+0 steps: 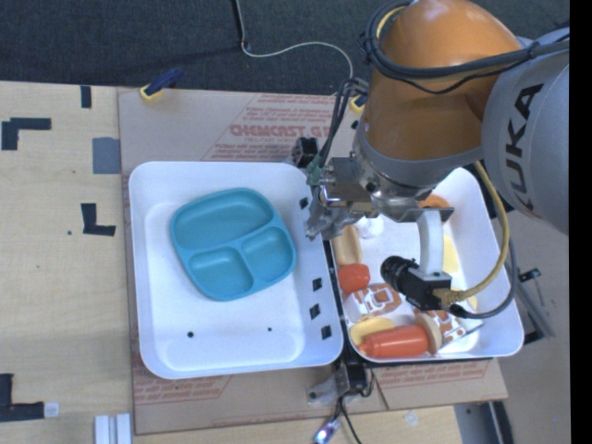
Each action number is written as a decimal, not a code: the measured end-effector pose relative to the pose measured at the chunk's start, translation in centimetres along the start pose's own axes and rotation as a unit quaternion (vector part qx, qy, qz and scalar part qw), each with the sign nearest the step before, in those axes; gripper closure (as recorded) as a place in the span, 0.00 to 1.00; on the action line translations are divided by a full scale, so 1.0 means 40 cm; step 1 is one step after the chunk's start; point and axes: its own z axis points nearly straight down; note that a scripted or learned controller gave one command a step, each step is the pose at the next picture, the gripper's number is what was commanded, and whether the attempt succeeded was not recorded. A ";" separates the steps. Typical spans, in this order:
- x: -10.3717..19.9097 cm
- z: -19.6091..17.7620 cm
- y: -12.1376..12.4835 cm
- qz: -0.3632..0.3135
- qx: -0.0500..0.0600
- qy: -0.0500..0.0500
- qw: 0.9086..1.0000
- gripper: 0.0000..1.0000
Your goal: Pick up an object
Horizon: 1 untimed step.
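So the claw (370, 222) is hanging over the far-left part of the right bin (492, 340), but the big orange band (435, 44) and the grey metal wrist sit right on top of it from this angle, so I honestly can't tell if it's open, closed or has anything in it. There's a white upright piece and a chunky black block with a brass-looking fitting (413, 280) sticking out on the near side of the wrist, with a yellowish cable looping around.

Stuff to grab is all in that right bin, piled along its left and near side: a tan, smooth stick-shaped thing like a breadstick (346, 246), a small red-orange blocky piece (353, 277) just nearer than it, a white carton with orange print (377, 298), a pale yellow curved banana-ish piece (372, 326), and a glossy red-orange sausage shape (398, 342) at the near edge. All look like plastic toy food, touching or overlapping each other.

Left bin (153, 340) is shallow matte white plastic with rounded corners, holding a teal divided plate (231, 242) with three compartments, sitting tilted toward the far half.

Both bins rest on a flat cardboard sheet (240, 123) with faded red print, on a light wooden bench (51, 276) with black tape marks. A blue and yellow clip (161, 82) sits at the cardboard's far-left corner, and dark carpet (120, 21) runs beyond, with a thin white cable (277, 52) across it.
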 end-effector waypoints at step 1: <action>0.033 -0.246 -0.015 -0.002 -0.007 0.002 1.000 1.00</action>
